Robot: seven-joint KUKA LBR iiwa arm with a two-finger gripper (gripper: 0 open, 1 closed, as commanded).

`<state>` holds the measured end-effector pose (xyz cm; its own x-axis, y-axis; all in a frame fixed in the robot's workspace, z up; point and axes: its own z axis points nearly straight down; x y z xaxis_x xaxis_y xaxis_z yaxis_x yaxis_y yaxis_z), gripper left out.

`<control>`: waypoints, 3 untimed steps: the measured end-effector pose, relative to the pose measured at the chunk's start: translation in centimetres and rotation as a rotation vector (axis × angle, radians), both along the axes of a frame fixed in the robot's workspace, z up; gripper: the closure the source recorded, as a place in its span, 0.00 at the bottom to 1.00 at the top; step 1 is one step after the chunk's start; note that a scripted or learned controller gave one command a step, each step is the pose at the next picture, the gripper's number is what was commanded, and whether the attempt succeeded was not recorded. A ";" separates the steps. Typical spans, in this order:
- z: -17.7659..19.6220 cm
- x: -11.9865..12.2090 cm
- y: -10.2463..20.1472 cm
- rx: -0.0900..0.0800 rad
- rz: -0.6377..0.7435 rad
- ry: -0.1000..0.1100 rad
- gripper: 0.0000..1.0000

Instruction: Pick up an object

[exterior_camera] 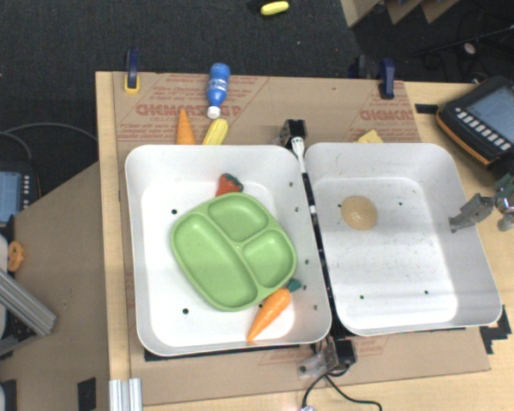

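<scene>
My gripper (pixel 487 214) hangs at the right rim of the right bin (pixel 411 306), open, with nothing between its fingers. A tan round piece (pixel 358 212) lies in that bin, well to the gripper's left. In the left bin (pixel 150 255) a green divided plate (pixel 233 251) lies flat. An orange carrot (pixel 270 312) rests against the plate's front edge, and a red and orange toy (pixel 229 183) peeks out behind the plate. A small teal bit (pixel 294 286) shows at the plate's right edge.
Behind the left bin on the board lie a blue and white bottle (pixel 217 88), a second carrot (pixel 184 129) and a yellow corn piece (pixel 215 132). A black tablet (pixel 488 120) sits at the far right. Clamps and a cable run between the bins.
</scene>
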<state>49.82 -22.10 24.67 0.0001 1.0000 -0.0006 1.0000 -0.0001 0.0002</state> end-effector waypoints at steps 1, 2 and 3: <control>-16.4 5.1 4.8 0.007 0.006 0.009 0.00; -16.1 1.8 -0.1 0.011 0.004 0.002 0.00; -16.2 6.8 10.2 0.004 0.012 -0.005 0.00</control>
